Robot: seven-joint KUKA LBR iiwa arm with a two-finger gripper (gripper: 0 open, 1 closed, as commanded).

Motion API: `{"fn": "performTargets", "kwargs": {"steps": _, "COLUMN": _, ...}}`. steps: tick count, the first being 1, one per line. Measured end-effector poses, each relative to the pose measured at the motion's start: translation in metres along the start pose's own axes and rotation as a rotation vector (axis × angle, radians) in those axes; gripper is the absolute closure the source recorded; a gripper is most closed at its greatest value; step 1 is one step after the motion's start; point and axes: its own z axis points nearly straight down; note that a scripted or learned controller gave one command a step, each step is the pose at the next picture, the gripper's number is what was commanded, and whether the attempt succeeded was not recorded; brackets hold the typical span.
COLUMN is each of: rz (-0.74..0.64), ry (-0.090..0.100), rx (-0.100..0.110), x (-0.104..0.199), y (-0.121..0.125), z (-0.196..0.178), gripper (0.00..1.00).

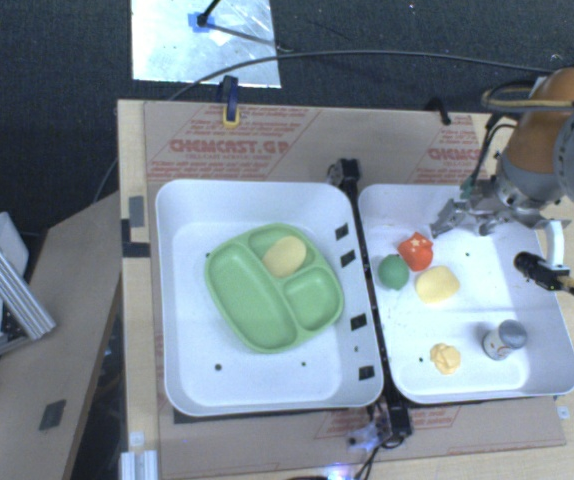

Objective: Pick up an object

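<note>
Cardboard sheet (267,143) under both bins carries red print reading "CHEMCAST GP", repeated at the right, partly covered. Left bin (192,368) holds a green divided plate (267,298) with a pale yellow piece (286,256) in its upper compartment. Right bin (542,363) holds a green ball (393,272) touching a red-orange object (416,252), a yellow lump (436,285) just beside them, a small yellow item (445,358) and a grey piece (504,338) nearer the front. Gripper (447,220) hangs over the right bin's rear, jaws apart, nothing between them, near the red-orange object
</note>
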Motion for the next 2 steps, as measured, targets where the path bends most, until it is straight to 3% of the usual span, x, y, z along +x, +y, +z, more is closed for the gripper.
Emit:
{"fn": "performTargets", "kwargs": {"steps": 1, "rz": -0.002, "ry": -0.002, "rx": -0.004, "x": 0.000, "y": 0.001, "z": -0.012, "gripper": 1.00}}
{"fn": "performTargets", "kwargs": {"steps": 2, "rz": 0.001, "ry": -0.001, "rx": -0.005, "x": -0.001, "y": 0.003, "z": -0.057, "gripper": 1.00}}
